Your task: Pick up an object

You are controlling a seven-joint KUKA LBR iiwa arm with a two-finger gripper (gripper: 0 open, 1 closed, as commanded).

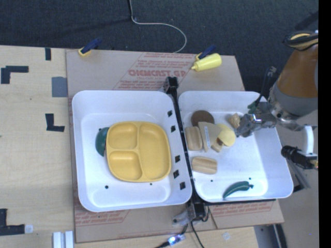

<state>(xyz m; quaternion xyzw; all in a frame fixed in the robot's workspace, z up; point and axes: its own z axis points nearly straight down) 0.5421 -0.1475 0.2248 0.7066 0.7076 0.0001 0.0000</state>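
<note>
The right bin (269, 154) holds a cluster of toy foods: a brown round piece (202, 118), tan bread-like slices (194, 138), a yellow rounded piece (226, 135), a tan loaf (204, 165) and a green pepper (237, 188) near the front. My gripper (245, 125) hangs over the right bin's back half, just right of the yellow piece and beside a small beige object (236, 120). Nothing shows between its fingers.
The left bin (85, 138) holds a yellow divided plate (138, 151) with a dark green object (101, 141) tucked under its left edge. A yellow clamp (208, 62) and a blue-yellow clamp (89, 47) sit on the cardboard behind the bins. A white cable (155, 22) runs behind.
</note>
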